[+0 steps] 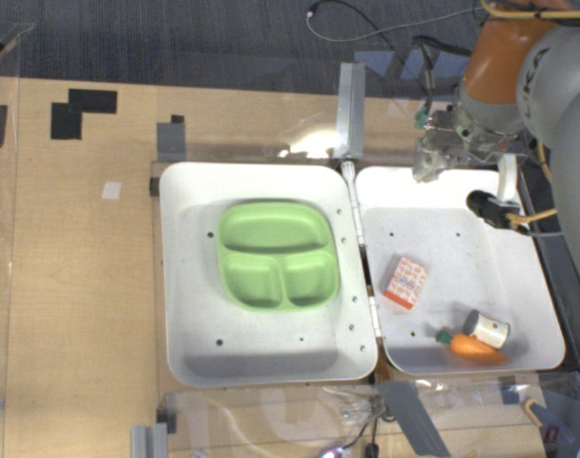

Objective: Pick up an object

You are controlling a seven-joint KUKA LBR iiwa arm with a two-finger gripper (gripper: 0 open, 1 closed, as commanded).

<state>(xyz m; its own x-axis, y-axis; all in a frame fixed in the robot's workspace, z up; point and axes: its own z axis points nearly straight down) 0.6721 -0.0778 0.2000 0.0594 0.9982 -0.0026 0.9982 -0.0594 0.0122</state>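
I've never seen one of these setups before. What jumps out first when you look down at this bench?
The bright green divided tray stands out most, lying in the middle of the left white bin. In the right white bin lie a small orange-and-white packet near the centre and a toy carrot beside a small cylinder at the near edge. The gripper hangs over that bin's far left corner.

Left bin: holds a divided tray, near its middle.
Right bin: small box left of centre; cylinder touching carrot at near right corner.
Gripper: above right bin's far edge.
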